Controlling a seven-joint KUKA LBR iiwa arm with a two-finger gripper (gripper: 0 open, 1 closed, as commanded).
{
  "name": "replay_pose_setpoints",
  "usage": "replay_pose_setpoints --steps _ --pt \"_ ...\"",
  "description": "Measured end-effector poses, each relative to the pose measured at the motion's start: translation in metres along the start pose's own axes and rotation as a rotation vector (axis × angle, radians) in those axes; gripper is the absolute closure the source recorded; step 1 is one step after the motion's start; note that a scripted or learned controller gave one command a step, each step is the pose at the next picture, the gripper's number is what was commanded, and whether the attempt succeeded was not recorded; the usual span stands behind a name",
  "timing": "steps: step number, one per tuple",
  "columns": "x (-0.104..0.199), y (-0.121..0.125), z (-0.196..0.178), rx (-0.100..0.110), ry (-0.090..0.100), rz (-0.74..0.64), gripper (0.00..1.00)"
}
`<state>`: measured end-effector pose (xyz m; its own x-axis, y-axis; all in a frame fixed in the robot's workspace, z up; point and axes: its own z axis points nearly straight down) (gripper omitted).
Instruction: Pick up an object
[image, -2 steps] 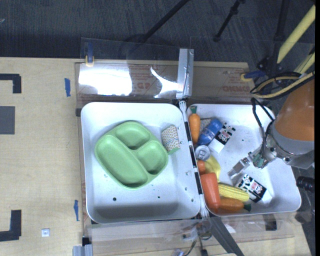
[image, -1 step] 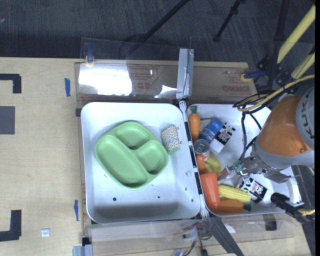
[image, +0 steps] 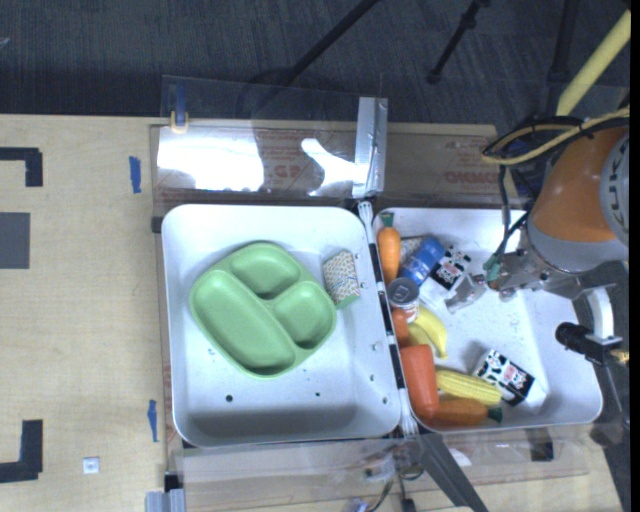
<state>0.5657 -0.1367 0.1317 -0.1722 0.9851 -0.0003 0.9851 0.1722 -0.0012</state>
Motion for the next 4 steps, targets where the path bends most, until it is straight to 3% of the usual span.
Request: replay_pose_setpoints --steps 1,2,3,4 --pt "-0.016 -0.007 -0.033 -0.001 -0.001 0.015 0.00" --pt "0.072 -0.016 -0.051 0.003 0.003 -0.220 0.00" --pt "0.044 -0.044 0.046 -0.007 -0.003 -0.345 0.00" --pt "0.044 -0.034 0.046 -0.008 -0.004 -0.394 0.00"
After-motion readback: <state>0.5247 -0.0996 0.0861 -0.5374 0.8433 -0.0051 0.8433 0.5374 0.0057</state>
